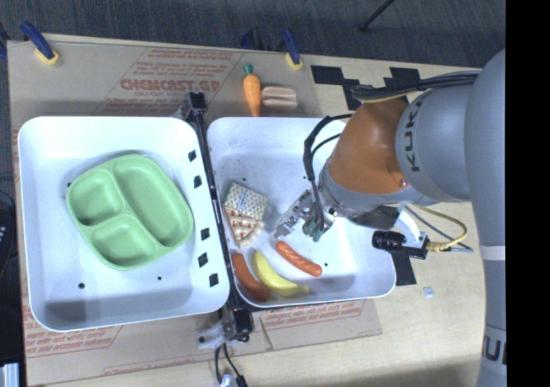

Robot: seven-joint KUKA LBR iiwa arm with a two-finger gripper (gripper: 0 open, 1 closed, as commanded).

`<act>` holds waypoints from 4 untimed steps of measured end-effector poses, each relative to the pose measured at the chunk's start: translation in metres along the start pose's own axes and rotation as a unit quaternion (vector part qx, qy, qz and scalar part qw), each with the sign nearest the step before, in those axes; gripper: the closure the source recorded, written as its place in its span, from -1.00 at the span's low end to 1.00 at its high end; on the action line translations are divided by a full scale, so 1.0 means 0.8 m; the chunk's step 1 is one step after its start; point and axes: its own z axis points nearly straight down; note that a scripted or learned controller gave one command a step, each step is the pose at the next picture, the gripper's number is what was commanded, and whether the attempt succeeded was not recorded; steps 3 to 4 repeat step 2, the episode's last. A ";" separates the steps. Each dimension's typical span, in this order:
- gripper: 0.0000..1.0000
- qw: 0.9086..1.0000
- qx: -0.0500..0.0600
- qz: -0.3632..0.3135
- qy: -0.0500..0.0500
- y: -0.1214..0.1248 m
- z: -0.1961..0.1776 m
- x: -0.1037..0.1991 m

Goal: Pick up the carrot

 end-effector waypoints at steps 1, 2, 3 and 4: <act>1.00 0.995 0.000 -0.100 -0.001 -0.066 -0.053 -0.015; 1.00 0.958 0.000 -0.287 0.001 -0.106 -0.056 -0.009; 1.00 0.958 0.000 -0.287 0.001 -0.106 -0.056 -0.009; 1.00 0.958 0.000 -0.287 0.001 -0.106 -0.056 -0.009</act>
